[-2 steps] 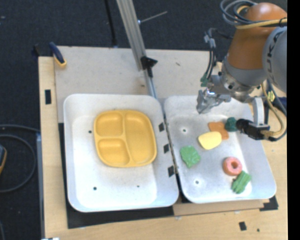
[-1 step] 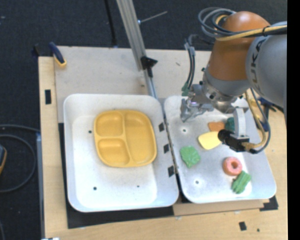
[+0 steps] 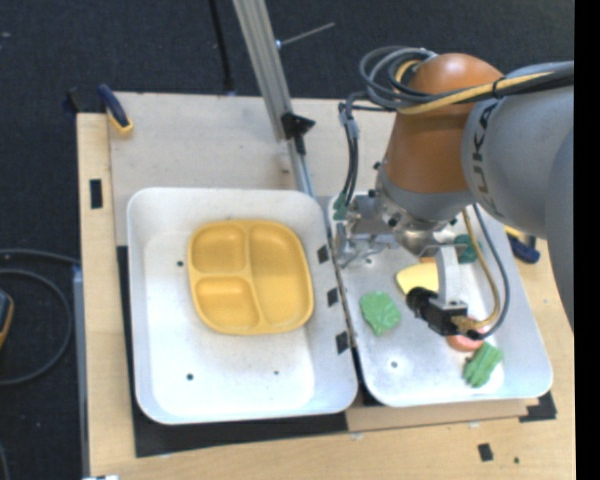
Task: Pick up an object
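Up above both bins, the yellow divided plate (image 3: 250, 275) serves as the landmark: it lies flat in the middle of the left bin (image 3: 165, 373), three compartments facing up, with nothing in them.

Right of the plate, just past the wall where the two bins meet, the gripper (image 3: 348, 240) hangs low over the near-plate edge of the right bin (image 3: 412, 380). From this angle I cannot tell whether it is spread or closed, and nothing can be seen held in it. The arm (image 3: 525, 138) comes in from farther right of the plate, its orange band (image 3: 442, 128) bulking over the gripper.

The loose things to pick all lie in the right bin, on the far side of the gripper from the plate. Closest to the plate is a green piece (image 3: 380, 313), resting on the bin floor just below the gripper and apart from it. Farther from the plate sits a yellow piece (image 3: 416, 276), partly covered by the robot's own hardware. Farthest from the plate, towards the bin's lower outer corner, lies a second green piece (image 3: 482, 364), with a small red-orange piece (image 3: 463, 344) just beside it on its plate-ward side.

Above the plate, a slanted metal post (image 3: 260, 43) rises from the bench (image 3: 180, 143).
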Robot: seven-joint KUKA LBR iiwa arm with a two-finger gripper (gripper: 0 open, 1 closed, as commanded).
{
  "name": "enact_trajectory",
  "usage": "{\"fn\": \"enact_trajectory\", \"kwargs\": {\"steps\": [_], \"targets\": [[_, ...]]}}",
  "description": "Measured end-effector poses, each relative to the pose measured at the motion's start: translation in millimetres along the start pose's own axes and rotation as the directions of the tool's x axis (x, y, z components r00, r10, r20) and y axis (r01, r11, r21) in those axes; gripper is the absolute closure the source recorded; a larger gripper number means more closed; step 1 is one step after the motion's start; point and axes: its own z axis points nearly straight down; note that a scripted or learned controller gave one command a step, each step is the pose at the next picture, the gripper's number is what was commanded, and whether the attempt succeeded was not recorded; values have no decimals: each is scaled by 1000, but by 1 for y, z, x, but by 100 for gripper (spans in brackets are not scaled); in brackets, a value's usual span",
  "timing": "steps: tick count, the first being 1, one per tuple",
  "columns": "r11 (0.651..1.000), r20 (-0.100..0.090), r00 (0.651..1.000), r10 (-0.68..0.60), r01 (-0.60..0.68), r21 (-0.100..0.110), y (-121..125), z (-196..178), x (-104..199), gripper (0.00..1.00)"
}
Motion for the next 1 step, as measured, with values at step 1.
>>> {"fn": "enact_trajectory", "kwargs": {"steps": [1], "targets": [[1000, -2, 1000, -3, 3, -2, -27, -6, 52, 100]]}}
